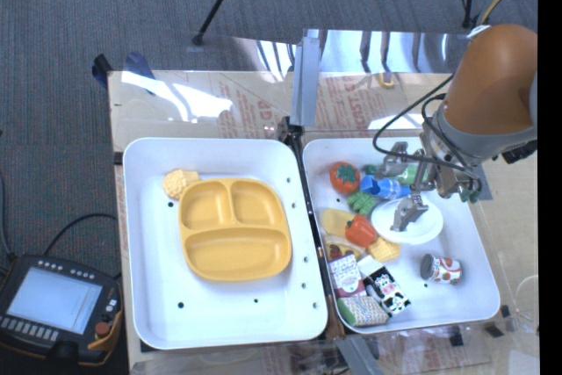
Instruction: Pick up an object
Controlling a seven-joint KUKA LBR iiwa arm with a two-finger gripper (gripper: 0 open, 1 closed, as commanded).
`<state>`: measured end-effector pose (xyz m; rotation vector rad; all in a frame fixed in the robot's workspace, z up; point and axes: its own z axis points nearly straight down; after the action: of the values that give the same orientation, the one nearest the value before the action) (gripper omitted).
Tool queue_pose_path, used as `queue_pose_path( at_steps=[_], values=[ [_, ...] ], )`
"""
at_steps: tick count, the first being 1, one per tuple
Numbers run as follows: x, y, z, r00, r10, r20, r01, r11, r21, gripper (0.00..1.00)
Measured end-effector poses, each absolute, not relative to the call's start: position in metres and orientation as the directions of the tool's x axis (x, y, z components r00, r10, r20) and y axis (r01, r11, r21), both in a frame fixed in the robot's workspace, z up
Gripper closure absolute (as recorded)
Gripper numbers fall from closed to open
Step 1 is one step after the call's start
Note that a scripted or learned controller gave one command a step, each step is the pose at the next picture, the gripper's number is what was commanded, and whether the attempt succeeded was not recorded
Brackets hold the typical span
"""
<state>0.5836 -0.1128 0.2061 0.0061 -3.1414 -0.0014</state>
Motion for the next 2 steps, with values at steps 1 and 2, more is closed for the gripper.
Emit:
queue_pose_path(
  at_steps=[1, 2],
  values=[
    [0.497, -0.082, 0.089, -1.0, -0.019, -0.002, -0.019, 1.0, 0.002, 0.0],
    [0.557, -0.086, 0.09, -0.996, -0.084, -0.007, -0.084, 0.996, 0.0, 0.0]
  ],
)
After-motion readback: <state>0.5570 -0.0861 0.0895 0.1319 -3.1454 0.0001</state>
